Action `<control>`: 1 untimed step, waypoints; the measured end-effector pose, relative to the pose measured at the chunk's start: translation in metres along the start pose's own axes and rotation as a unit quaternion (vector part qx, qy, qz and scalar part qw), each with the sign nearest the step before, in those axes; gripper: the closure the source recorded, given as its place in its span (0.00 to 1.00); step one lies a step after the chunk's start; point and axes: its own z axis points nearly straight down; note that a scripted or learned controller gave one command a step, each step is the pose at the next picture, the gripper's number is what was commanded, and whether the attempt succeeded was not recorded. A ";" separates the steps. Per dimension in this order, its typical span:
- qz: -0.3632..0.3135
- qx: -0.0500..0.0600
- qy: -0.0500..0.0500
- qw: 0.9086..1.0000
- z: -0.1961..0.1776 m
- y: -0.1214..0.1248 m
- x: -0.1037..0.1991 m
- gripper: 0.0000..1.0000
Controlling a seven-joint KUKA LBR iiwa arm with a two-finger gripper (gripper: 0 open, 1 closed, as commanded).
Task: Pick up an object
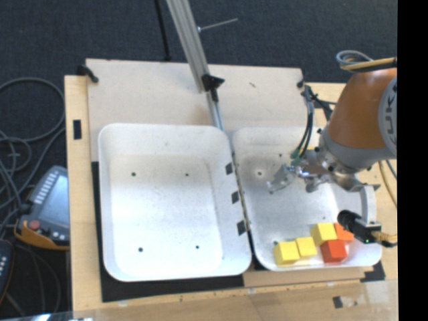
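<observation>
The grey arm with its orange band [361, 116] bears the black letters "KU" at the frame edge. It hangs over the right shallow white plastic bin [264, 149], beside the left white bin [160, 139]. Its metal two-finger gripper [281, 178] grasps nothing; whether it is spread or closed, I cannot tell. Well apart, at the bin's near edge, sit three yellow cubes [306, 246] and an orange block [335, 250], touching.
</observation>
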 end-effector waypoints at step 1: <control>-0.002 -0.002 -0.001 1.000 -0.100 0.013 -0.030 0.00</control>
